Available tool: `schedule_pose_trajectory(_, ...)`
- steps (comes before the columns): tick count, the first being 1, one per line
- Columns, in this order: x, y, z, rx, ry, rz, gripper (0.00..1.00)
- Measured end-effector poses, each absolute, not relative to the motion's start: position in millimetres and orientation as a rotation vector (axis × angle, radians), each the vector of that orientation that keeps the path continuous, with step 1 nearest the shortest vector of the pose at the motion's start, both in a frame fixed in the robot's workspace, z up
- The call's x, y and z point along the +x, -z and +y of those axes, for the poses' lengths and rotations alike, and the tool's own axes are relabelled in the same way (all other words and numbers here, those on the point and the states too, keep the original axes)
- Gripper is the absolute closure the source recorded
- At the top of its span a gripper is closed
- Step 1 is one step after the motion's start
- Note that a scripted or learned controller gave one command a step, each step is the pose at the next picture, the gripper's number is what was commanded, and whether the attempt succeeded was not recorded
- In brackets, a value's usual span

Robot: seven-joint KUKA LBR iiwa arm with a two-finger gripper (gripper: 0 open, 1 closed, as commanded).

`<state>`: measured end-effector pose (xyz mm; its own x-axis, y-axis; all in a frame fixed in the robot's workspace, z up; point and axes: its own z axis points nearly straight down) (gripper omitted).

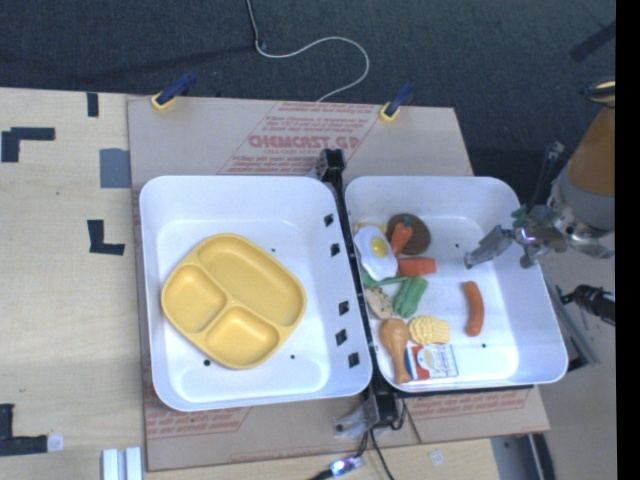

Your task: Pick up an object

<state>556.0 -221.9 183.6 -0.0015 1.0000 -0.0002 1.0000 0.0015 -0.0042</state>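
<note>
Reaching in from the right, the gripper [490, 248] hangs above the right bin [500, 193], near its right wall; whether its fingers are spread or pressed together cannot be told. It holds nothing. A sausage [473, 308] lies just below it. 1 yellow tray [232, 299] occupies the left bin [170, 193].

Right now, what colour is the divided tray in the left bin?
Yellow. The divided tray shows plainly in the camera view, lying in the white left bin.

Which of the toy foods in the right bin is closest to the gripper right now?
The lone sausage, lying apart from the pile, just below the gripper; the other foods cluster along the bin's left wall.
</note>
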Motion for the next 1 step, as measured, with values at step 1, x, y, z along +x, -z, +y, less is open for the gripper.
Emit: schedule_pose_trajectory(1, 556.6, -119.1, -222.5, -2.216, -0.006, -2.219, 0.0)
